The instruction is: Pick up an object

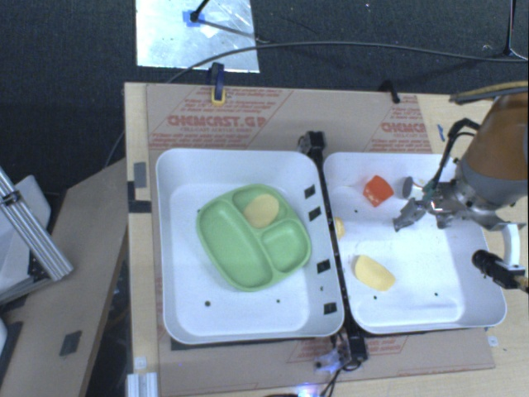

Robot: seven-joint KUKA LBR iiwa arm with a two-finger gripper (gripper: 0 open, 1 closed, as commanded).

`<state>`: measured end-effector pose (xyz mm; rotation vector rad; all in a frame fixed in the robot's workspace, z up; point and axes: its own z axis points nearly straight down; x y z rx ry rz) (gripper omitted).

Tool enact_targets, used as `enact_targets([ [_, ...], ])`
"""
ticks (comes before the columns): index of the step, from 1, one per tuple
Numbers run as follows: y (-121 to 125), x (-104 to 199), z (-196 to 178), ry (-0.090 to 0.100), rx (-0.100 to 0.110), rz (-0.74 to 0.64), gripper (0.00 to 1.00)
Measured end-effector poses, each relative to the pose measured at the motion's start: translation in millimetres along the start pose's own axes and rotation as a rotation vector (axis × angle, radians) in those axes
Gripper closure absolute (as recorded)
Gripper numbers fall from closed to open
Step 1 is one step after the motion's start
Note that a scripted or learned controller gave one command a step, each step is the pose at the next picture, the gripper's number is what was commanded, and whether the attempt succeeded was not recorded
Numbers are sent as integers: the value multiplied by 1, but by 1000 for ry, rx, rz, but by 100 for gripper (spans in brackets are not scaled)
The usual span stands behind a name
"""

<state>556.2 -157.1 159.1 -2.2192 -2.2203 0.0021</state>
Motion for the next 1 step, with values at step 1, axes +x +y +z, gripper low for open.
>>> enact_targets([
  [1, 1, 4, 62, 1, 1, 0, 0],
])
